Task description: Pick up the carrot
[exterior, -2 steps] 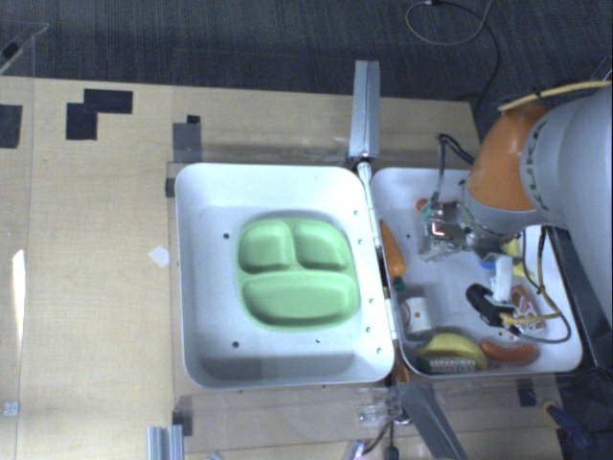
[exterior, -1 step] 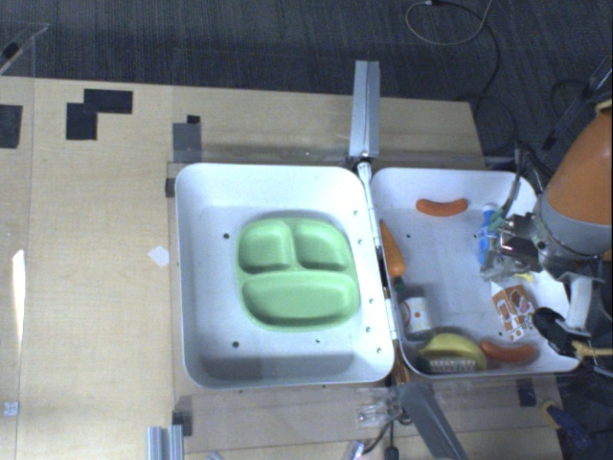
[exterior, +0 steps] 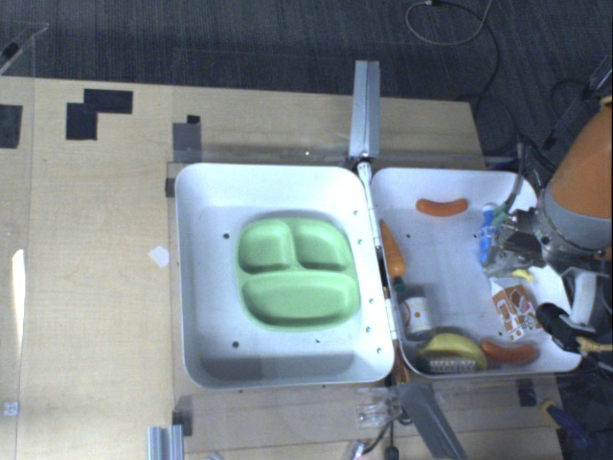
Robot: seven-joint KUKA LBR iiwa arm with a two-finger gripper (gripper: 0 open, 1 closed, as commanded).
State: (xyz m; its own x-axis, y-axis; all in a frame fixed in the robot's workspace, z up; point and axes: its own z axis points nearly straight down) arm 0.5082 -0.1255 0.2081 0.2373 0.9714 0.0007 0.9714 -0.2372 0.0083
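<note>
My claw (exterior: 505, 247) hangs over the right bin's (exterior: 450, 286) right side; I cannot tell how it is set. The carrot (exterior: 391, 250) lies well apart from it, along that bin's left wall. A sausage (exterior: 442, 206) lies near the far wall, a banana (exterior: 453, 346) at the near wall. The left bin (exterior: 206, 257) holds a green tray (exterior: 295, 271).

Your grey KUKA arm with its orange band (exterior: 586, 166) reaches in from the right edge, wrist angled down, its two-finger metal gripper (exterior: 505, 247) pointing left.
</note>
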